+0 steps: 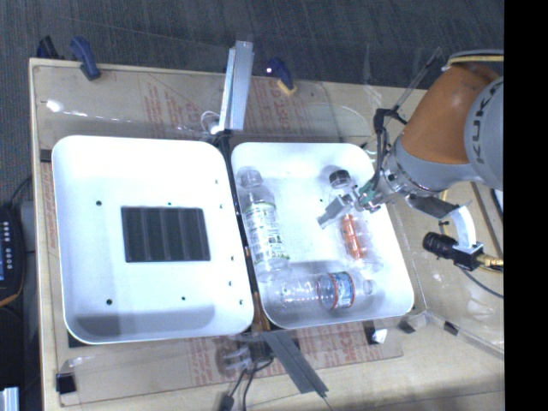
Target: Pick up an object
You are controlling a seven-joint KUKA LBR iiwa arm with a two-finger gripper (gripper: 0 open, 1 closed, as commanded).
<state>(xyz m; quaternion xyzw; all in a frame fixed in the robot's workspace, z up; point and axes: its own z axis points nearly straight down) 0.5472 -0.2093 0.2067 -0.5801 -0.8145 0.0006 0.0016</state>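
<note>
The bottle with the reddish label (354, 234) lies at the 3 o'clock side of the right bin (282, 163), cap toward 12 o'clock. Two clear bottles share that bin: one (261, 221) along its 9 o'clock wall, one (321, 290) across its 6 o'clock end. The left bin (86, 161) holds a dark ridged panel (165, 234). The arm (445, 127) reaches in from 3 o'clock, tilted down. Its gripper (338, 208) sits over the reddish bottle's upper end; how far its fingers are parted cannot be told.
</note>
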